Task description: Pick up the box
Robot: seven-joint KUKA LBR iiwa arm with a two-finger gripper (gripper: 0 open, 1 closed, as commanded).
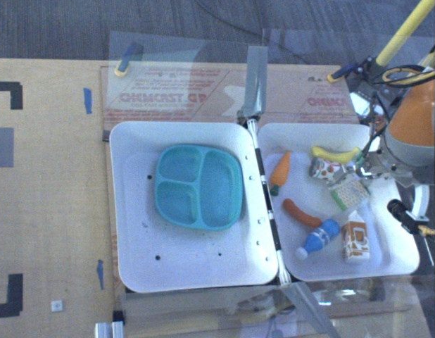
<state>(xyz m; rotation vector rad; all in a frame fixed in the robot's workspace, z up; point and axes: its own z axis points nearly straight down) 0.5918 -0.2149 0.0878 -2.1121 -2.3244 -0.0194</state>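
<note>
The box (355,238) is a small orange-and-white carton lying in the right bin (404,263), near its front right corner. My gripper (369,166) hangs over the back right part of that bin, below the grey wrist and its orange band. It is behind the box and apart from it, close to the banana (333,153) and a flat grey-green packet (348,191).
The right bin also holds a carrot (279,169), a red sausage (302,213), a blue bottle (319,237) just left of the box, and a crumpled packet (324,169). A teal divided plate (200,187) lies in the left bin (133,259).
</note>
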